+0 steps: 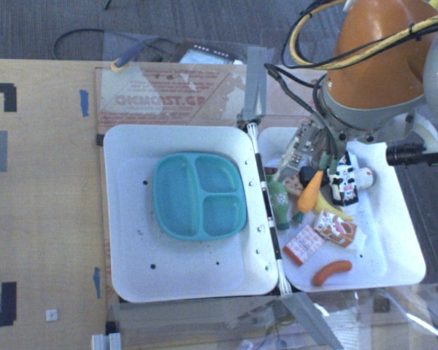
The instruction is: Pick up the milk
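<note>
The milk (344,184) is a small carton with black and white cow patches. It lies in the right bin (394,232), near the bin's middle, against an orange carrot (309,192) and a yellow banana (331,207). My gripper (298,155) hangs over the bin's upper left part, to the left of the milk and apart from it. The arm's grey and orange wrist (379,57) looms above and hides the far end of the bin.
The right bin also holds a green bottle (279,201), a pink wafer pack (302,244), a pizza-print packet (336,229) and a red sausage (331,272). In the left bin (124,254) lies a teal divided plate (201,196). Yellow and black cables (314,28) run off the arm.
</note>
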Controlling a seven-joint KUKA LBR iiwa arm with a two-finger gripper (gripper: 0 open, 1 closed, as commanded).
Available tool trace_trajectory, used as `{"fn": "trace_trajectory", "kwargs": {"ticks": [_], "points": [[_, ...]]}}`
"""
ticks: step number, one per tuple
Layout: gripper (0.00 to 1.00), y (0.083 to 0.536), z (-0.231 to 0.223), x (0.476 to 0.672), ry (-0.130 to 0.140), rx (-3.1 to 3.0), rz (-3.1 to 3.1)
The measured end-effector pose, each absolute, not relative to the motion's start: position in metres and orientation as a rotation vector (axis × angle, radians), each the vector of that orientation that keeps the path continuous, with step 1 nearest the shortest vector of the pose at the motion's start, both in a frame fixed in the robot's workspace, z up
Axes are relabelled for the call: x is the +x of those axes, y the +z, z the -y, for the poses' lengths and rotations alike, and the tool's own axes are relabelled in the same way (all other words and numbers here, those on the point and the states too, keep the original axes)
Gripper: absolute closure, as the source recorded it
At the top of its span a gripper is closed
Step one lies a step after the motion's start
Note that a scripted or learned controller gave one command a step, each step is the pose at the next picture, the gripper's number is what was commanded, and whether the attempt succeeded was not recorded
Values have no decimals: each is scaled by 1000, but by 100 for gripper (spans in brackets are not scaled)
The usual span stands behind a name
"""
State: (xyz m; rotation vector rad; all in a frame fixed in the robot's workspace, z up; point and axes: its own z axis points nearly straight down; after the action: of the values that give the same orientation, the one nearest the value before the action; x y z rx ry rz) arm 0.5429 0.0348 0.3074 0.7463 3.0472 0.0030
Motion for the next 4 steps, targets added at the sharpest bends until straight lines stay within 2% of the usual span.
{"fn": "trace_trajectory", "kwargs": {"ticks": [1,2,4], "points": [[100,254,-95,500,3,426,-3111],[100,253,-111,480,2,294,-3126],[100,256,-96,480,2,-7,-3138]]}}
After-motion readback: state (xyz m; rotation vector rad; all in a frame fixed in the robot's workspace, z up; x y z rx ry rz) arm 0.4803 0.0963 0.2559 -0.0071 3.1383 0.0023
